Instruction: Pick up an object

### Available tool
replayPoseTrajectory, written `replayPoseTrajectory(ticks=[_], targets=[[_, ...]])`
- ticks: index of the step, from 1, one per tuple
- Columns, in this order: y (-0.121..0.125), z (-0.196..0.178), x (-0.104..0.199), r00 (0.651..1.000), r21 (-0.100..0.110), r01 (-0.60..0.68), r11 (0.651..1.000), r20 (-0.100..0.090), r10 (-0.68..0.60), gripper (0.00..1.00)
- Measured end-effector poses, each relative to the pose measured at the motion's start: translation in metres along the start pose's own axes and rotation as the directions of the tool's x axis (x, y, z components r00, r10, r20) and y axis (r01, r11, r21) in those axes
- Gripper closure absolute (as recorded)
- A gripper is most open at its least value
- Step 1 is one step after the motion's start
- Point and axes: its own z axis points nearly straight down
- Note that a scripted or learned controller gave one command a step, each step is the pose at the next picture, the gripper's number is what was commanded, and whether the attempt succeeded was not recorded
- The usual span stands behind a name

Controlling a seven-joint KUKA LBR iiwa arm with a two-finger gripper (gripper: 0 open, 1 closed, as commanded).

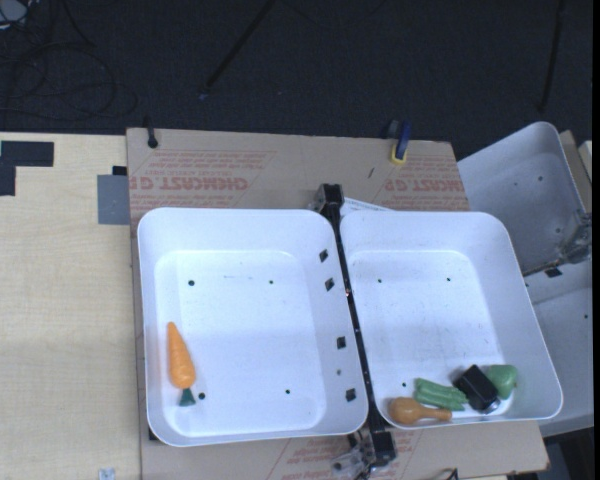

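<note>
Evidently nothing has been picked up yet: the carrot point(180, 356) lies in the left bin point(230, 230), and the gripper's state cannot be told.

A sliver of grey metal arm part point(578, 236) juts in at the far right edge, too cropped to tell its pose.
</note>
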Motion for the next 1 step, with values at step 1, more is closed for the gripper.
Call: replayPoseTrajectory(ticks=[1], targets=[[-0.0147, -0.0054, 0.0928, 1.0, 0.002, 0.014, 1.0, -0.004, -0.014, 1.0]])
